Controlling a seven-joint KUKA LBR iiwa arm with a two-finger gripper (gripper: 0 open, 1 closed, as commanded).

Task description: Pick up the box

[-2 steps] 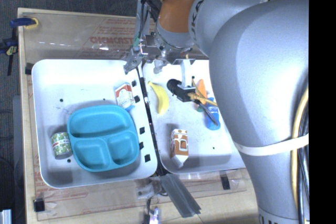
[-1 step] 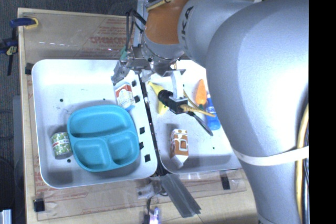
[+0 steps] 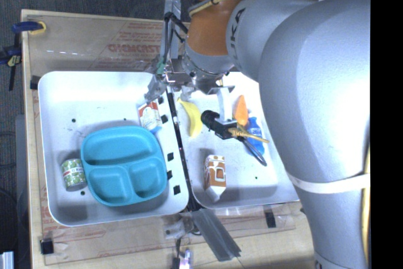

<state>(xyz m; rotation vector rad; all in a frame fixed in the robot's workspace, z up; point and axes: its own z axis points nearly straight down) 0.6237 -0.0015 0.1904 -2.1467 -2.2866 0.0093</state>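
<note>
Yellow banana between gripper and box

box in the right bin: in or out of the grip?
Out. The box lies on the right bin floor near its front, apart from the gripper at the divider.

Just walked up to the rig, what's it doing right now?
The KUKA arm reaches in from the right, with its gripper low over the divider between the two bins, beside a small red-and-white carton in the left bin. A blue divided tray and a small can also sit there. The right bin holds an orange-and-white box, a banana and other items. Nothing looks lifted.
</note>
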